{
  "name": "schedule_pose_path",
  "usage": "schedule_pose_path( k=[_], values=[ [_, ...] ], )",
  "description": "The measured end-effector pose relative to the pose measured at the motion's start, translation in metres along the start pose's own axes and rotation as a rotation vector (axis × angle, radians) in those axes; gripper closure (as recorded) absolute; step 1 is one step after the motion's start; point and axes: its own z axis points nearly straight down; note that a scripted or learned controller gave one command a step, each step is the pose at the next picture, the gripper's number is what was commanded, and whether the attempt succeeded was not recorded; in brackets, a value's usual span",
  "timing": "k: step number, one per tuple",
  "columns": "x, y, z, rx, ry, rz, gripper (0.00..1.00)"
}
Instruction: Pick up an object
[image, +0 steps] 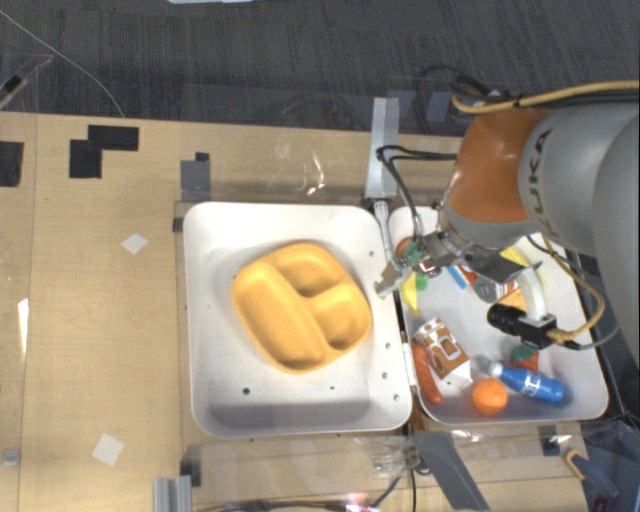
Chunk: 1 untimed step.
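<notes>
The orange ball (490, 397) and blue bottle (532, 384) lie at the near edge of the right bin (590, 400), well below the gripper (415, 262), whose open-or-closed state cannot be determined. The left bin (215, 380) holds a yellow divided tray (300, 305). "KUKA" lettering marks the arm (560, 160). Both bins rest on a tan bench (90, 330).

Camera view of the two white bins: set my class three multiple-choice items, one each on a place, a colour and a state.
1. The yellow three-compartment plastic tray lies in:
A. the left bin
B. the right bin
C. on the bench

2. The small round ball beside the blue bottle is:
A. green
B. orange
C. white

3. The blue bottle is:
A. upright
B. lying on its side
C. hanging

Key: 1 A, the tray sits on the left bin floor. 2 B, the ball is orange. 3 B, the bottle lies flat in the right bin.
</notes>
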Motion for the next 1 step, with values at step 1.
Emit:
schedule_pose_path(
  k=[1],
  values=[
    [0.0447,-0.0298,0.0006,0.002,0.001,0.118,0.00]
  ],
)
